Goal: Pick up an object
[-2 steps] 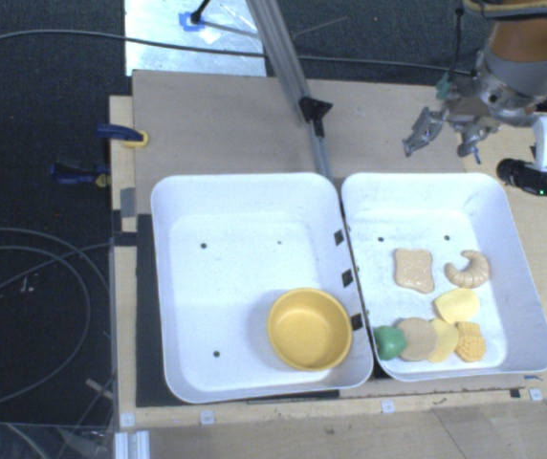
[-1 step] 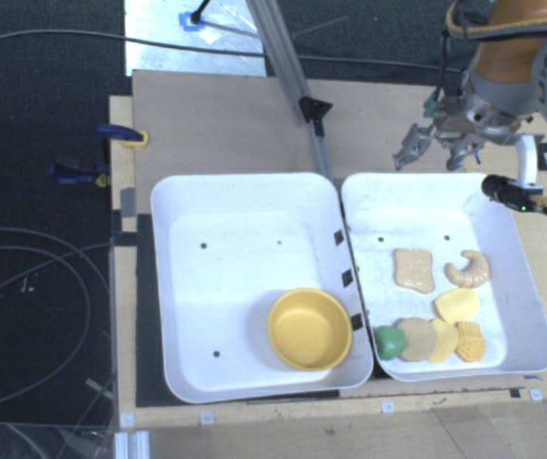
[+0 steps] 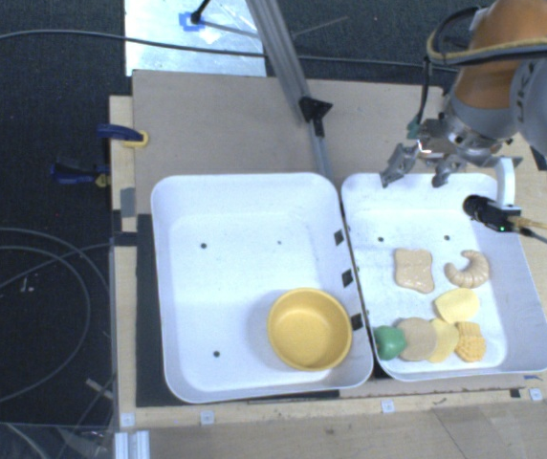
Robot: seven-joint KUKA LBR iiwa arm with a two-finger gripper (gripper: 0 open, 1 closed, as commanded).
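**Gripper spread above right bin's far edge, nothing between its fingers**

Gripper point(image 3: 415, 172) hangs over the far rim of the right bin point(image 3: 522, 285), fingers apart, nothing between them. Wrist detail above it is cluttered with cables; arm cut off at the frame's right.

Right bin, near half: tan slab point(image 3: 413, 269), curled croissant-like piece point(image 3: 469, 269), pale yellow wedge point(image 3: 456, 305), green lump point(image 3: 388, 341), round beige piece point(image 3: 414, 337), small orange waffle-textured piece point(image 3: 470, 342). The last three crowd together with a yellow slice, edges overlapping, shapes hard to separate.

Left bin point(image 3: 187, 208): yellow bowl point(image 3: 309, 328), upright, near front right corner.
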